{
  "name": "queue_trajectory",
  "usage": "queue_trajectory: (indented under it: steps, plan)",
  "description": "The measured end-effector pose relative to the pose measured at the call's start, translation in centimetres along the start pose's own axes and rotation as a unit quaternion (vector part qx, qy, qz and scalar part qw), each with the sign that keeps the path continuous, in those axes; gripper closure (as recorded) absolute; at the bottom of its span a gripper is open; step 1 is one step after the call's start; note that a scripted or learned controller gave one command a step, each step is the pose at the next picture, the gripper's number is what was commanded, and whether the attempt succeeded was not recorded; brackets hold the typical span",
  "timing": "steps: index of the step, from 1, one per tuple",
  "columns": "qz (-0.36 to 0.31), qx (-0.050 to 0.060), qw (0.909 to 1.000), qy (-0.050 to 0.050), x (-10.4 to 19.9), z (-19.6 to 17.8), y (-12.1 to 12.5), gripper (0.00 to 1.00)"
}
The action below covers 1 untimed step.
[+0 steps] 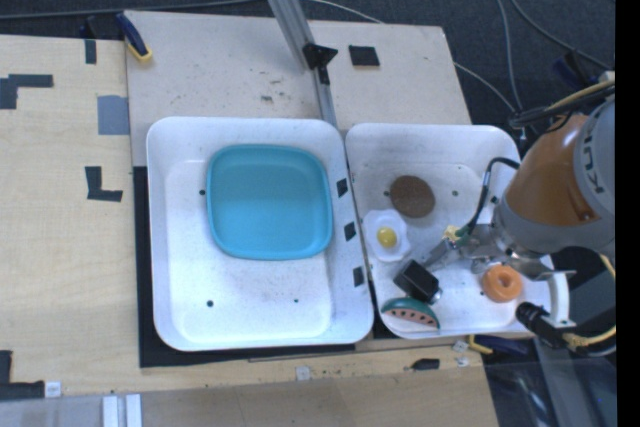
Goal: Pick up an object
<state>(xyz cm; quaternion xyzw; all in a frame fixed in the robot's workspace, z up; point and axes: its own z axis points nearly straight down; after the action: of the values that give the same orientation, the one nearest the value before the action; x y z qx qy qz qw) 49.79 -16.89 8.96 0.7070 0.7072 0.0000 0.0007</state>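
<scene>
The gripper (418,277) hangs low in the right bin (440,140), and its dark tip lies at about 6 o'clock in that bin; whether its fingers are spread or pressed together I cannot tell. No object shows between them. Just at 11 o'clock from the tip rests a toy fried egg (386,236), touching the bin's left wall. At 12 o'clock, a little apart, lies a brown disc (411,196) with open white floor around it. At 6 o'clock, against the near rim, sits a watermelon slice (411,316). At 3 o'clock an orange ring (502,283) lies near the right wall (partly under the arm). The bin's far half is bare floor. The left bin (170,315) holds a blue plate (269,201) toward its far side, leaving a free strip along the near edge.
</scene>
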Motion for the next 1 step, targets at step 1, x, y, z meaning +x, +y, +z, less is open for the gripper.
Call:
queue_trajectory:
  steps: [1]
  plan:
    - [0.000,-0.002,1.0000,0.000,-0.05,-1.17,0.10,1.00]
